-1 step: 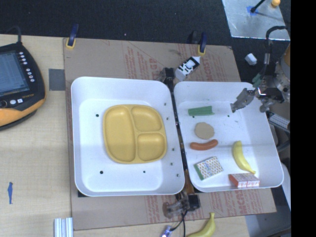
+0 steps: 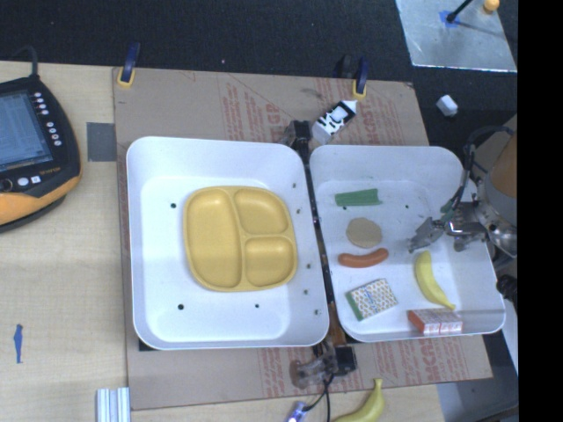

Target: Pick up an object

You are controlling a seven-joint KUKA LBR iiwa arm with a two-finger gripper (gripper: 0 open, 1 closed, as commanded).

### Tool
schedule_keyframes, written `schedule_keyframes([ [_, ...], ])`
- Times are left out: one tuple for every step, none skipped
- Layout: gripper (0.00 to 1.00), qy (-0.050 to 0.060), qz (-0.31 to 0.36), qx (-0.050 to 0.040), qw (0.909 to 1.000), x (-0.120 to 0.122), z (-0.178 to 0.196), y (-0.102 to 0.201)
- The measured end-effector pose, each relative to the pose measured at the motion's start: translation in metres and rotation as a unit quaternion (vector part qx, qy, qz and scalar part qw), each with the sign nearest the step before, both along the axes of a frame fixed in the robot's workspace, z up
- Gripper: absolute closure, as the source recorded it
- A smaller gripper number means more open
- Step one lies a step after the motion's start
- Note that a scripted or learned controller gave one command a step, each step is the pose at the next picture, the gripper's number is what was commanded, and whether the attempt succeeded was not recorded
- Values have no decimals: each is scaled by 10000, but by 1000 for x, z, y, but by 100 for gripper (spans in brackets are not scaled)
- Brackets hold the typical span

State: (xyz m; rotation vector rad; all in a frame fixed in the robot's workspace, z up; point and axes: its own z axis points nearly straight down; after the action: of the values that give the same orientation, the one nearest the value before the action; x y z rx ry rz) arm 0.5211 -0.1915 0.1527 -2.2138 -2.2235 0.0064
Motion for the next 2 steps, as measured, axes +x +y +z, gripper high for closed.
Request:
schedule_keyframes([
  [0,-4,7,3,10000,-19,-61,-3],
  [100,0,25,-4,10000,-18,-51,-4],
])
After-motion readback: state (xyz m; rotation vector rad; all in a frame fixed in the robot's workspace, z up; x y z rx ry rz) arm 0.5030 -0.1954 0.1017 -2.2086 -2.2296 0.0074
